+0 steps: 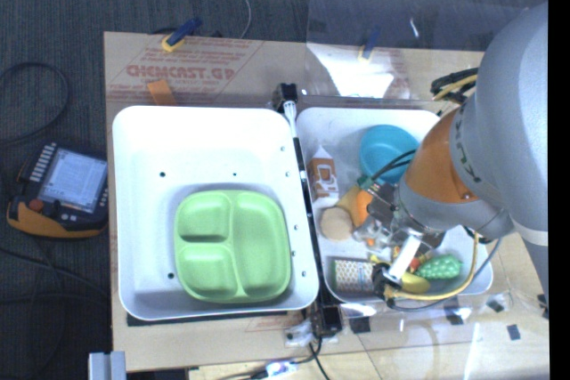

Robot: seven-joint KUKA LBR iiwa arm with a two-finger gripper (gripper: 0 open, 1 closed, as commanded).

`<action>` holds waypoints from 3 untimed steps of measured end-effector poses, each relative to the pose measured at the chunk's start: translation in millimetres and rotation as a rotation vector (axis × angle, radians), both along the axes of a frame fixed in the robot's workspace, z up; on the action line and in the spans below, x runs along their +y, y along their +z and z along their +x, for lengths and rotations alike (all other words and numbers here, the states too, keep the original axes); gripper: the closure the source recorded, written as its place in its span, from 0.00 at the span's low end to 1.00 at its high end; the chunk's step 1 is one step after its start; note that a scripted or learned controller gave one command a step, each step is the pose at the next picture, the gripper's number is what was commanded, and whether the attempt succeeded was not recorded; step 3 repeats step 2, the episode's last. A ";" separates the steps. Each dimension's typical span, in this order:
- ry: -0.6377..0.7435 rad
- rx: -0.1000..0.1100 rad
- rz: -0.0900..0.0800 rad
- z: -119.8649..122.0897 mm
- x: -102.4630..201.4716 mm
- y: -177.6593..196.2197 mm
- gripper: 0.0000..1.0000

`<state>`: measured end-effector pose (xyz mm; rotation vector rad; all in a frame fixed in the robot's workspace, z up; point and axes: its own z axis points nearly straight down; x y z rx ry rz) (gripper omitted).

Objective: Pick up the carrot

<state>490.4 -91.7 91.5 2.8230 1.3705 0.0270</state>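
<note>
One claw [385,238] hangs low inside the right bin [313,131], beside the carrot [358,205]. Claw state cannot be determined. The blue bowl [386,149] lies behind the carrot.

left bin [142,147]: divided plate [233,246] inside, toward front | right bin [356,116]: bowl [386,149] at back, carrot [358,206] mid-left, arm [472,165] above | pendant [61,191] left of counter [134,71]
</note>
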 end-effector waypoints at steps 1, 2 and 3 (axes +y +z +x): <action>0.044 0.012 -0.003 8.4 73.4 94.7 1.00; 0.039 0.024 -0.008 6.4 69.3 99.6 1.00; 0.039 0.024 -0.008 6.4 69.3 99.6 1.00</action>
